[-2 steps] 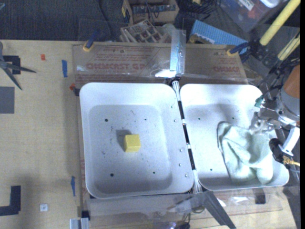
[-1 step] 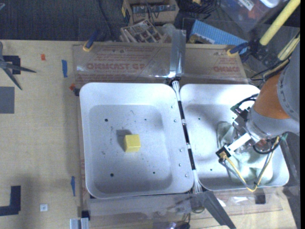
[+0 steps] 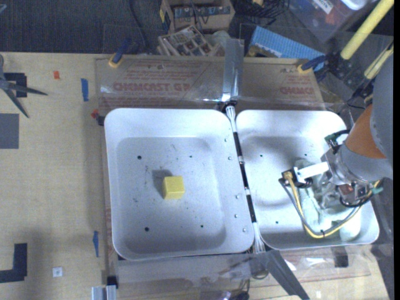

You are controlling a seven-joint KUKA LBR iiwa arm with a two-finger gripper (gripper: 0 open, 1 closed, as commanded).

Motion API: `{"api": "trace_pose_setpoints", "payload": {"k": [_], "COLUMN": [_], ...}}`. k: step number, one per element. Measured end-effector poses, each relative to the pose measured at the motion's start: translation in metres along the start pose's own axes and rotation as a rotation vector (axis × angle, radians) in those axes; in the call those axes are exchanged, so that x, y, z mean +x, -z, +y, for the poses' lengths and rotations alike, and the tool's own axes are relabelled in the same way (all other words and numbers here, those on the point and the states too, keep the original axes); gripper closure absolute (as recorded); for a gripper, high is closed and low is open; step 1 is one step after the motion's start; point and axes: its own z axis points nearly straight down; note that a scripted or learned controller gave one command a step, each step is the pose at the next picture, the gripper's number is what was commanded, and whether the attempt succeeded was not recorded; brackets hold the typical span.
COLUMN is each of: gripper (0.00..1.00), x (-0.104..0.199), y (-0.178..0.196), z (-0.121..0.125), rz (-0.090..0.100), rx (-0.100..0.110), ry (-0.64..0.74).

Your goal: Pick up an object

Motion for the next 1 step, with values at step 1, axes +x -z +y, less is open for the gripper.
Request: {"api": "trace_pose_setpoints", "payload": {"k": [1], "gripper": [1.0], "x": [0.0122], "y": [0.0942], "z": [0.0211], "rz": [-0.013], "rx": [0.002], "ry": [-0.03]}}
